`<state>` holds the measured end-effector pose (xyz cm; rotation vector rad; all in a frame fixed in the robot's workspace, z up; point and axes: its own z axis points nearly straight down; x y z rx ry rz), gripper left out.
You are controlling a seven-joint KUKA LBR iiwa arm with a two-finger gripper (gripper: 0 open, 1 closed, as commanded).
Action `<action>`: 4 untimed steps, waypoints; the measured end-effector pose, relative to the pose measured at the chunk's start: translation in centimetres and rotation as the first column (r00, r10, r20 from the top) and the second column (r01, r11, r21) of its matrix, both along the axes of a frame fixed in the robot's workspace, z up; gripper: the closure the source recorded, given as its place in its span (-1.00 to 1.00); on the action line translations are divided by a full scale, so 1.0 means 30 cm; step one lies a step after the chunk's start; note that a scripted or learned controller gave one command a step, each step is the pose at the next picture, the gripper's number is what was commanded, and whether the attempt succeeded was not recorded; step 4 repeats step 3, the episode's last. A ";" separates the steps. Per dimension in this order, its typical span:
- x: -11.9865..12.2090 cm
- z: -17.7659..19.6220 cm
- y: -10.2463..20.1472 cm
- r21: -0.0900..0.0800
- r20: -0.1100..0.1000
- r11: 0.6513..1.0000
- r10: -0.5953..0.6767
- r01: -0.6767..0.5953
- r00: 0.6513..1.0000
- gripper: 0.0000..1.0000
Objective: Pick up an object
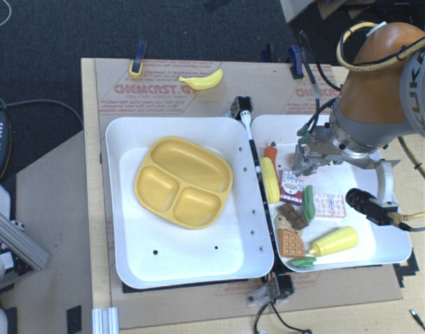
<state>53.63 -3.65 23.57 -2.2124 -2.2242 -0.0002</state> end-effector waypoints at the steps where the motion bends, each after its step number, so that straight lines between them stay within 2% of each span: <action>1: -0.046 -0.034 0.141 -0.001 -0.001 1.000 -0.001 0.001 1.000 1.00; 2: -0.090 -0.008 0.171 -0.001 0.000 1.000 -0.003 0.003 1.000 1.00; 4: -0.096 -0.011 0.166 -0.002 0.000 1.000 -0.005 0.005 1.000 1.00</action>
